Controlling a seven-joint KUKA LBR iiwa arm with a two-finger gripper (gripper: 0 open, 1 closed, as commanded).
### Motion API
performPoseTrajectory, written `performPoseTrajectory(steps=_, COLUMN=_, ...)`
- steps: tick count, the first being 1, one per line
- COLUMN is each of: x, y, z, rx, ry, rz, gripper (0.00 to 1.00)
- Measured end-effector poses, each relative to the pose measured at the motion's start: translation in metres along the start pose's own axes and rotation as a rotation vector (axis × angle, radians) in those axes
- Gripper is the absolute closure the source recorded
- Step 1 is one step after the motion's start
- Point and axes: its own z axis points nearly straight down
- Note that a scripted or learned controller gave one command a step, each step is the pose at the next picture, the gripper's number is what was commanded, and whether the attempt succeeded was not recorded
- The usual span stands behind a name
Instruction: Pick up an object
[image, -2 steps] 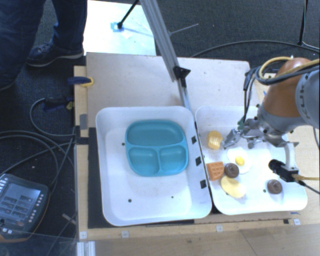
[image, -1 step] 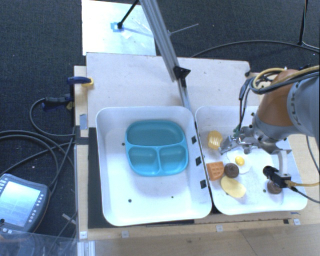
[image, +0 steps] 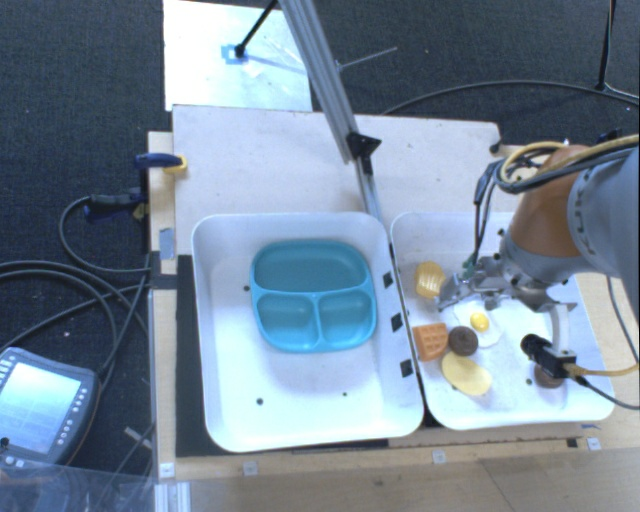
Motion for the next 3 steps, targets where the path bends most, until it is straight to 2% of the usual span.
performPoseTrajectory(steps=1, x=0.000, y=0.001, z=-0.012, rx=-0.004, ry=0.000, rz=0.001, gripper=1.00)
performPoseTrajectory(steps=3, x=-0.006, y=0.007, z=-0.140, rx=-0.007, ry=-0.001, rz=-0.005, gripper=1.00)
